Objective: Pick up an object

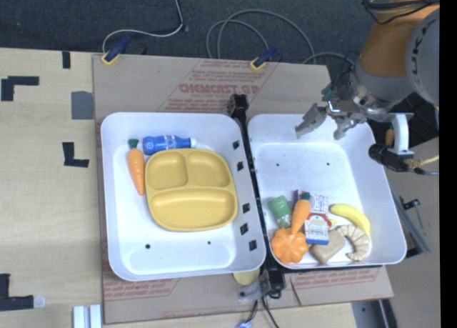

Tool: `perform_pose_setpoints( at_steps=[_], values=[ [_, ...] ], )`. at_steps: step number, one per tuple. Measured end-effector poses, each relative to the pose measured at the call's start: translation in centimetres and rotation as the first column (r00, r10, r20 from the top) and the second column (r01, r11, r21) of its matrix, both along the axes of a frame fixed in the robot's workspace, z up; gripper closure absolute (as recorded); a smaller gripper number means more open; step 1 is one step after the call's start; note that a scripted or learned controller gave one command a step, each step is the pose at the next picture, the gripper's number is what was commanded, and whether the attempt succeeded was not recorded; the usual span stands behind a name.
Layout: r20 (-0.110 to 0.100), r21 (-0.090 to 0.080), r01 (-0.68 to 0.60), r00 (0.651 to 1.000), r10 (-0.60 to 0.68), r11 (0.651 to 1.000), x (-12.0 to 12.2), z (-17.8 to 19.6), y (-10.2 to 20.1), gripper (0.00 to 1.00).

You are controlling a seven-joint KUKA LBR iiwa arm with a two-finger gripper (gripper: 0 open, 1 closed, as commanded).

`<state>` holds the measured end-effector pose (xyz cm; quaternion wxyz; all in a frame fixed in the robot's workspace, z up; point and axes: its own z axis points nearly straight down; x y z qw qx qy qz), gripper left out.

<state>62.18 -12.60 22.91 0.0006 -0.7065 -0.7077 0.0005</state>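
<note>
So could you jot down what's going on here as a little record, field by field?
arm: grey and orange, reaching in from the right
gripper: fingers spread open, holding nothing, above the far edge of the right bin
left bin: yellow divided plate, a carrot beside it, a blue bottle behind it
right bin, near corner: banana, a second carrot, green item, small carton, other toy foods bunched together
</note>
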Motion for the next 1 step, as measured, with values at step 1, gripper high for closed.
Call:
perform_pose_setpoints(
  at_steps=[1],
  values=[
    [-0.014,0.002,0.004,1.0,-0.004,1.0,-5.53,-12.24,-1.63,0.0]
  ],
)
